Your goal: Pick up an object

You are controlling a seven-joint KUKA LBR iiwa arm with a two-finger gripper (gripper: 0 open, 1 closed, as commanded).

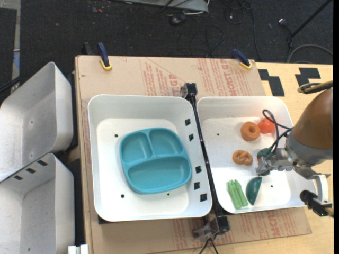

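While the gripper [265, 164] hangs low in the right bin [280, 201], I cannot tell how it is set — the wrist hides that part, and nothing shows clamped in it.

Nearest the camera in that bin: a green ridged piece [237, 193] and a dark teal piece [253, 189] just beside it, almost touching. The gripper sits just above the teal one, so that looks like the likely target. Risk: coming down between the two and catching both, or nudging the teal piece against the green one so it slips out.

Farther back, the pretzel-shaped piece [242, 157] lies near the gripper's left side — a sideways drift could knock it. Beyond, an orange ring [250, 130] and a red piece [267, 126] sit close together near the back wall; a black cable loops over there and could snag.

Left bin [100, 142] holds a teal divided plate [155, 159], well apart — no hazard. Both bins rest on the table [153, 73].
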